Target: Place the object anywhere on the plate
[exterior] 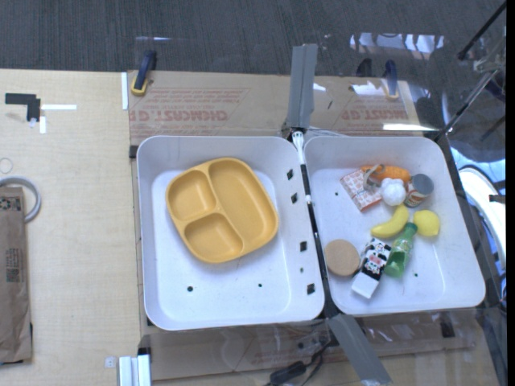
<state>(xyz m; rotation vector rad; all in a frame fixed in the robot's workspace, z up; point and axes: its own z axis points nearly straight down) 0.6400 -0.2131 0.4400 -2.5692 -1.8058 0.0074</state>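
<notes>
Two bins: we see the yellow plate (pixel 222 209) left of the toy-filled right bin (pixel 451 292); gripper state, we cannot tell.

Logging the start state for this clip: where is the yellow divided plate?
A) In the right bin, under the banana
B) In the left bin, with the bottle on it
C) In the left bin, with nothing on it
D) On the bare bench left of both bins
C: the yellow divided plate lies in the left bin with bare compartments, while the banana and green bottle sit in the right bin.
</notes>
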